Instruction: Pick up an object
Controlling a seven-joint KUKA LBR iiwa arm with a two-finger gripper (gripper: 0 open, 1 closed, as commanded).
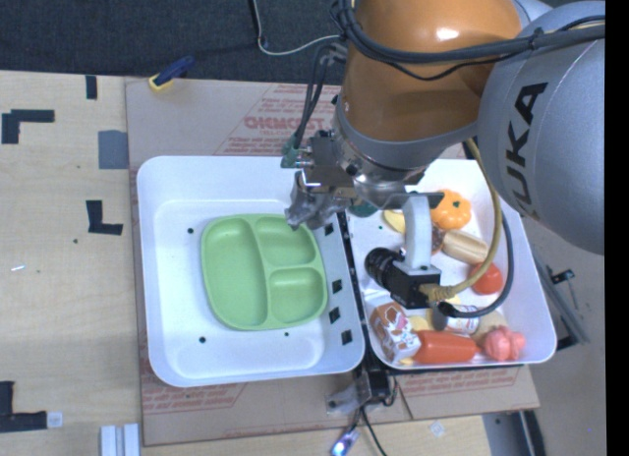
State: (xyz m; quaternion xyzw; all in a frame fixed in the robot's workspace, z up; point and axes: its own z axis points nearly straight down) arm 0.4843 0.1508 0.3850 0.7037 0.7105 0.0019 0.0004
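Observation:
A green divided plate [263,272] lies in the left white bin [167,248]. The right bin [536,292] holds several toy foods: an orange pumpkin [452,210], a beige roll [465,246], a red tomato [488,280], a red sausage [447,348], a pink piece [502,344] and a printed packet [392,329]. My gripper [307,206] hangs low over the wall between the two bins, just above the plate's far right corner. I see nothing held in it. The big orange wrist hides the far part of the right bin.
The bins rest on a cardboard sheet [226,115] on the wooden bench. A blue and yellow clip [171,72] lies at the cardboard's far left corner. A thin cable [257,22] runs down from the back.

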